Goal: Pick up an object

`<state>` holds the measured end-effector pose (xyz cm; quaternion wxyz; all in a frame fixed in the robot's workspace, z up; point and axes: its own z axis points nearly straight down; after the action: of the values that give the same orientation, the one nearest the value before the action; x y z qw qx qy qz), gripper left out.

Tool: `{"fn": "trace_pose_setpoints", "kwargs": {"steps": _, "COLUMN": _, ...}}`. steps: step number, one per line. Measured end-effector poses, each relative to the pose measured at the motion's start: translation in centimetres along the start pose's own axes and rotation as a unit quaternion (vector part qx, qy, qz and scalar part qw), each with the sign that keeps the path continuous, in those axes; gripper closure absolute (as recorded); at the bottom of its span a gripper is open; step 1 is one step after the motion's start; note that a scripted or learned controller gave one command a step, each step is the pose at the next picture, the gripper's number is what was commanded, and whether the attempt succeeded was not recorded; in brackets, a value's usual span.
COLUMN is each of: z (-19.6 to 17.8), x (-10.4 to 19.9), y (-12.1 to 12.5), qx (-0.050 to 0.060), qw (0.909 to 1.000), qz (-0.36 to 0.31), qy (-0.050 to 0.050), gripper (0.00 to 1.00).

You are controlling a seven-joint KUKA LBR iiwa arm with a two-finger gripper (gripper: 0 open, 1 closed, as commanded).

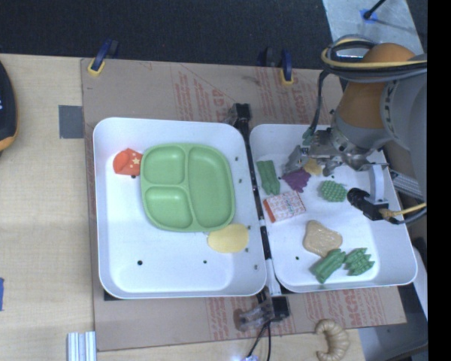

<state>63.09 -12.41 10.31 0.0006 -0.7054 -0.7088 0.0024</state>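
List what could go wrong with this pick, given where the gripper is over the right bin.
1. The gripper sits over crowded items: a purple piece, a small yellow piece and a green strip. It may catch two at once or nudge them apart.
2. The patterned card lies flat just below, so it could be pushed along rather than lifted.
3. The gripper works near the right bin's upper wall, which may block a clean descent.
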Motion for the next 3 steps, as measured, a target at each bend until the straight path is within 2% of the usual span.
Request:
{"fn": "trace_pose_setpoints", "kwargs": {"steps": 1, "z": -1.1, "x": -0.1, "y": 0.0, "qx": 0.0, "qw": 1.0, "qz": 0.0, "qy": -0.001, "gripper": 1.0}}
{"fn": "trace_pose_setpoints", "kwargs": {"steps": 2, "z": -1.0, "x": -0.1, "y": 0.0, "qx": 0.0, "qw": 1.0, "qz": -0.001, "qy": -0.001, "gripper": 0.0}}
{"fn": "trace_pose_setpoints", "kwargs": {"steps": 3, "z": -2.1, "x": -0.2, "y": 0.0, "qx": 0.0, "qw": 1.0, "qz": 0.0, "qy": -0.002, "gripper": 1.0}}
